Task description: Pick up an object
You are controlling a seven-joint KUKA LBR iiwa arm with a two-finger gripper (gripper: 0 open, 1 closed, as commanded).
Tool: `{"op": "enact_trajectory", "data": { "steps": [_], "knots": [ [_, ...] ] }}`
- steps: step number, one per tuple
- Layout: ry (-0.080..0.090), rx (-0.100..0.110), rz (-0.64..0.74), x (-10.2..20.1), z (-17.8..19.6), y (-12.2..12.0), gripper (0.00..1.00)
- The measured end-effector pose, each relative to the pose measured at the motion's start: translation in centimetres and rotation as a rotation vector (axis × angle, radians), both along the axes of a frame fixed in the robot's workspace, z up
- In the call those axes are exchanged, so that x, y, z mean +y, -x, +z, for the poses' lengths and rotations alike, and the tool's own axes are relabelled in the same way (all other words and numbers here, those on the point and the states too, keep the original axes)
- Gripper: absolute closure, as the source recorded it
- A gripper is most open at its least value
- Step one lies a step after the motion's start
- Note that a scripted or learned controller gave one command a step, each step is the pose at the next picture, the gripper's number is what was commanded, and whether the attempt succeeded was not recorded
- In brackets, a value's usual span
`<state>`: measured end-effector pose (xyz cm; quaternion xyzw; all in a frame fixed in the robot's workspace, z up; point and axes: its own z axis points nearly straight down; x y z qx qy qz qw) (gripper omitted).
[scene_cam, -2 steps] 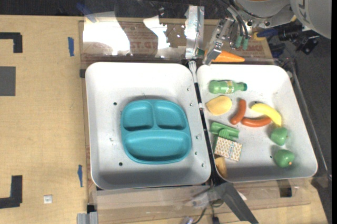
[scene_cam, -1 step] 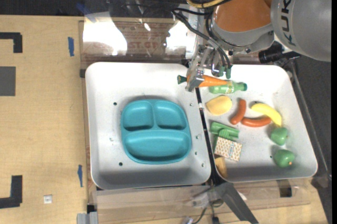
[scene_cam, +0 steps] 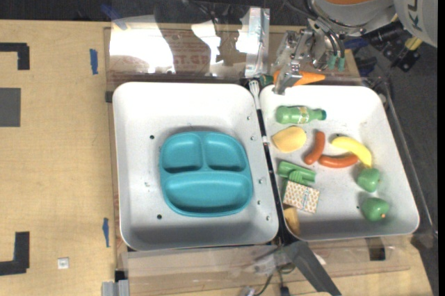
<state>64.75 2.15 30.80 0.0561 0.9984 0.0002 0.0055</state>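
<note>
My gripper (scene_cam: 300, 79) hangs over the back rim of the right bin (scene_cam: 396, 149), below the orange wrist band. An orange carrot-shaped toy (scene_cam: 311, 78) sits crosswise between its fingers, lifted off the bin floor. Lower in the same bin lie a green bottle (scene_cam: 300, 114), a yellow-orange fruit (scene_cam: 289, 139), two red sausages (scene_cam: 314, 146) (scene_cam: 338, 161), a banana (scene_cam: 351, 149), a green pepper (scene_cam: 368, 178), a green pear (scene_cam: 375, 208), a green packet (scene_cam: 297, 171) and a patterned cracker pack (scene_cam: 301, 197).
The left bin (scene_cam: 132, 149) holds a teal divided plate (scene_cam: 205, 171). A clear plastic sheet (scene_cam: 188, 37) stands behind the bins. Cables and a black bracket (scene_cam: 393, 44) sit to the right of the gripper. A tan item (scene_cam: 290, 219) pokes out at the right bin's front left corner.
</note>
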Motion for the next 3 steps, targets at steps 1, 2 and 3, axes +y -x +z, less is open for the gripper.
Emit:
{"op": "enact_trajectory", "data": {
  "steps": [1,2,3],
  "knots": [
    [-0.003,0.010,0.008,5.9,-3.6,2.1,1.00],
    [0.001,0.000,0.122,1.6,1.2,-1.5,1.00],
    [-0.003,0.009,0.005,8.6,-2.0,-1.9,1.00]
  ]
}}
